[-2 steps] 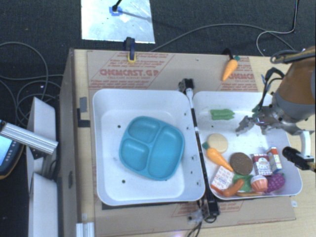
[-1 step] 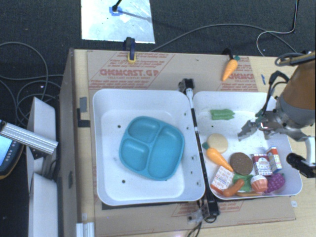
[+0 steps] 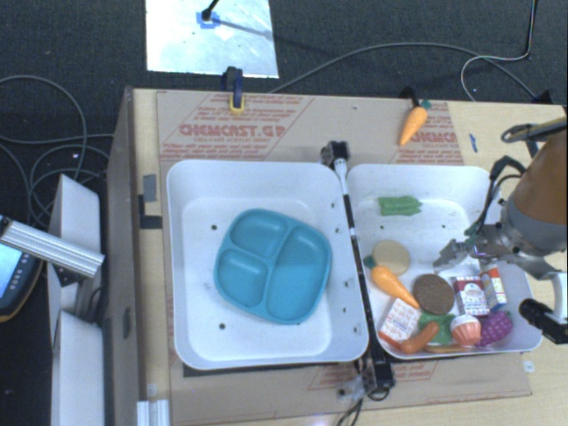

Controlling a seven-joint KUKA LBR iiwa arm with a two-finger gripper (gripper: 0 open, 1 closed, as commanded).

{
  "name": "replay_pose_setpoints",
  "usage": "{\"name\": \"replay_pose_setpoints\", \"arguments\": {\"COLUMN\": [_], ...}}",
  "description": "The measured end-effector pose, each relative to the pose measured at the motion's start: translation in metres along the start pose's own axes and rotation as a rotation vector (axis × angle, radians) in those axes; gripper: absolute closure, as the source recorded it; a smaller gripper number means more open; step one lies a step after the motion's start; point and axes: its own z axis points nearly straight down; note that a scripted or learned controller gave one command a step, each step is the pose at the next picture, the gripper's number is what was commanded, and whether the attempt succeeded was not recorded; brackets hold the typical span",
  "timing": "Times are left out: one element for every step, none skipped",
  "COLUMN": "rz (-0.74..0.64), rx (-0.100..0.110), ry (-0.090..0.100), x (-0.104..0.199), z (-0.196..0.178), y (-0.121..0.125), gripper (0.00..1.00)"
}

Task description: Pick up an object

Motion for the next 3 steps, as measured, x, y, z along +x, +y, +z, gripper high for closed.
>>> {"name": "replay_pose_setpoints", "arguments": {"rz": [-0.001, 0.001, -0.002], "rx": [-0.011, -0.002, -0.004], "ry": [-0.002, -0.001, -0.001], "x": [0.001, -0.041, -0.009], "z": [0.060, 0.015, -0.088], "y": [-0.018, -0.025, -0.024], "gripper": [0.00, 0.00, 0.00]}}
